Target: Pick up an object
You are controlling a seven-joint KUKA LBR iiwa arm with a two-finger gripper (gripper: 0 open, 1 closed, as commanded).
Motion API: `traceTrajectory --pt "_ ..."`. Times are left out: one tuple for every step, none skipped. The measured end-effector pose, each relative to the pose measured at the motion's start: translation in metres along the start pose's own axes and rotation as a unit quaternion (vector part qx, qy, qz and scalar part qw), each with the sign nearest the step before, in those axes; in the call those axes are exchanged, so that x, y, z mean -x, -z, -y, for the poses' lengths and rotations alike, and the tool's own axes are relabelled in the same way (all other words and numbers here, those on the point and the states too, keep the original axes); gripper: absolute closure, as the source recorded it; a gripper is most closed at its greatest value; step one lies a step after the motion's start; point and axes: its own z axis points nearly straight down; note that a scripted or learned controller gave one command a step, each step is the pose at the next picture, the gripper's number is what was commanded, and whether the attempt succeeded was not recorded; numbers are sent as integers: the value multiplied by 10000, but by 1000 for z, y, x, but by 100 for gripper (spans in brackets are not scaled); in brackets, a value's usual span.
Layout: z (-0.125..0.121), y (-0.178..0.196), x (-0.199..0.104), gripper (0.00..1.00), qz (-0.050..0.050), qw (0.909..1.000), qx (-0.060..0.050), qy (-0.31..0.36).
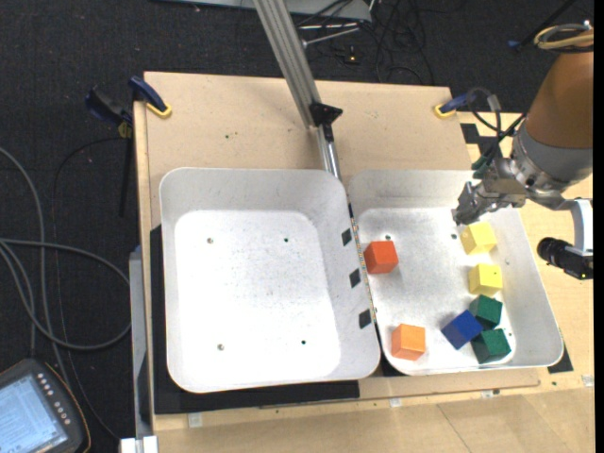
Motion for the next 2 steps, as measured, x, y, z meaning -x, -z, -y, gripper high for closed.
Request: traceTrajectory --pt "-2 53 0 100 -3 10000 -4 18" --pt "14 35 -54 100 -21 10000 -44 43"
